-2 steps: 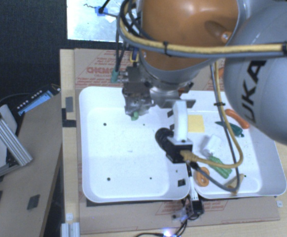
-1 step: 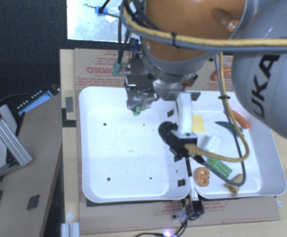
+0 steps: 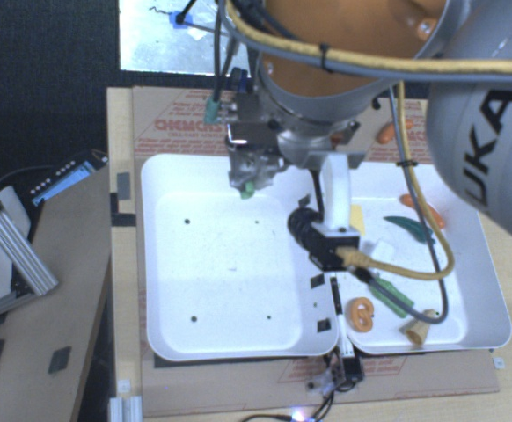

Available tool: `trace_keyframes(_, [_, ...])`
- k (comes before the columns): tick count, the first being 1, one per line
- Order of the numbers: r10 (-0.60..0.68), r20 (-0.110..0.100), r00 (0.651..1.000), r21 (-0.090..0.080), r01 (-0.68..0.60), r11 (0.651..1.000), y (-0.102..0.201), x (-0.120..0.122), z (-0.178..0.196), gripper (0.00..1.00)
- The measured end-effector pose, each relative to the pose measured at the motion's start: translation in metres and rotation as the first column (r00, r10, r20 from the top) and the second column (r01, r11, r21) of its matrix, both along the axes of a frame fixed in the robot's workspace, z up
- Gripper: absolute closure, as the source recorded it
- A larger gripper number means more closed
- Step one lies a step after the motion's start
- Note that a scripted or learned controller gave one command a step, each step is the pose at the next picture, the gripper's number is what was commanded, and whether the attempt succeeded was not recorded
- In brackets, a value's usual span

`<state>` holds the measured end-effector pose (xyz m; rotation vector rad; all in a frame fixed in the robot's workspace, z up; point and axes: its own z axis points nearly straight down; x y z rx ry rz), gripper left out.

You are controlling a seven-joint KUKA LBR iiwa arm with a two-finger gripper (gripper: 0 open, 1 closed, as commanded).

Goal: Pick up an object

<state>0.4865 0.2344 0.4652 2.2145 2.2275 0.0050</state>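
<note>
My gripper [image 3: 250, 176] hangs over the far right corner of the left bin [image 3: 194, 323], under the grey and orange wrist. A small green bit [image 3: 248, 189] shows at its lower tip; whether it is a held object or part of the tool is unclear. The right bin [image 3: 485, 310] holds several objects: an orange ring-shaped piece [image 3: 360, 315], a green pod [image 3: 393, 296], a tan cone [image 3: 416, 329], a teal leaf shape [image 3: 409, 227], an orange carrot-like piece [image 3: 423, 207], a yellow piece [image 3: 356, 216] and a white piece [image 3: 384, 251].
A black cable bundle [image 3: 313, 236] and a yellow hose [image 3: 401, 271] hang from the arm across the divider and right bin. An orange item [image 3: 385, 134] lies on the cardboard behind the bins. Metal framing [image 3: 10, 244] stands at the left.
</note>
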Motion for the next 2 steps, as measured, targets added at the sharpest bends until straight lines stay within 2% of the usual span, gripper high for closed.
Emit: trace_keyframes(2, [-0.001,0.0,1.0,0.0,0.001,1.0,0.0,0.0,0.03,1.0])
